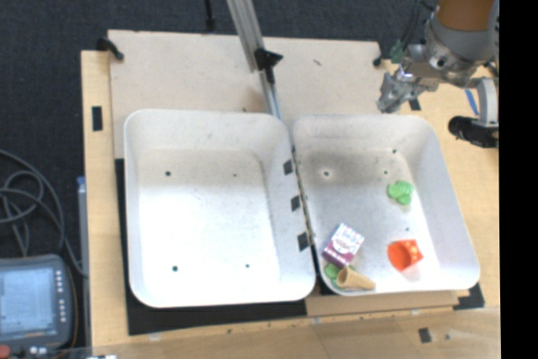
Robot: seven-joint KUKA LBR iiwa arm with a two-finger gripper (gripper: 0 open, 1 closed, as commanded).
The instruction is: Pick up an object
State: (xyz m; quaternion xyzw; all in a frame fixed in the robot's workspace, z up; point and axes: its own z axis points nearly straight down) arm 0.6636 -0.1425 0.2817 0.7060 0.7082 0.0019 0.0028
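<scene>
The right bin (pixel 437 149) holds a small green object (pixel 399 192) near its right wall. An orange-red object (pixel 404 254) lies nearer the front. A white and purple carton (pixel 343 244) sits at the front left corner, with a tan cone (pixel 356 280) and a green piece (pixel 332 271) beside it. My gripper (pixel 395 97) hangs above the back rim of the right bin, apart from all the objects. Nothing shows between its fingers.
The left bin (pixel 134 181) stands beside the right one. A slanted metal pole (pixel 242 8) rises from the back of the divide between the bins. A screen device (pixel 32 298) and cables lie off the bench at the left.
</scene>
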